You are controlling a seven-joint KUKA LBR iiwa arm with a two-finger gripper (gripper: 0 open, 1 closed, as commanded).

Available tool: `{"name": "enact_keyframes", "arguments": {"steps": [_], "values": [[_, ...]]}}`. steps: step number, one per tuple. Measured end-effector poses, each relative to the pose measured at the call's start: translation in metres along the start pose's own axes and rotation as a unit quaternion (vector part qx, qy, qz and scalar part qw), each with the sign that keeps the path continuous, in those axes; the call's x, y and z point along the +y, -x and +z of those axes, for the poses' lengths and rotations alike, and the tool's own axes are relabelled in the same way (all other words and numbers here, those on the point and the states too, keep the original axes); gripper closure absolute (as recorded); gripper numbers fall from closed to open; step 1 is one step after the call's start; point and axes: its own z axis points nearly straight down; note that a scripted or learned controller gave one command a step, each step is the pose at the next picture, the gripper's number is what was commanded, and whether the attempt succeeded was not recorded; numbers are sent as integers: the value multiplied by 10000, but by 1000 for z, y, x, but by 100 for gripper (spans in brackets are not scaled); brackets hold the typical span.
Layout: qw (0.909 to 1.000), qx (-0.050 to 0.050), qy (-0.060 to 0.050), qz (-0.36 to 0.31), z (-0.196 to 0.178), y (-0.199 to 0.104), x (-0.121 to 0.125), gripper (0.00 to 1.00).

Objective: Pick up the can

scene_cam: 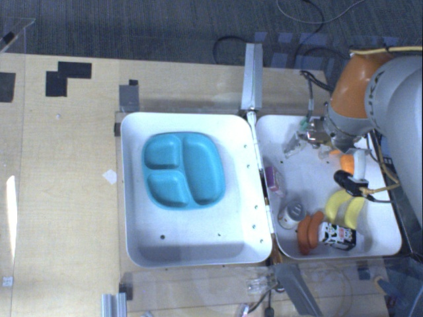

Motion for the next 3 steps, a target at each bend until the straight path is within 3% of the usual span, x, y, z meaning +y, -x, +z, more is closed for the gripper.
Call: {"name": "enact_keyframes", "arguments": {"steps": [1,2,3], "values": [[9988,8,14,-483,-3,-39,-77,0],[9988,15,53,-489,-15,-40,-74,100],[9988,15,52,-488,-15,-40,-74,0]]}}
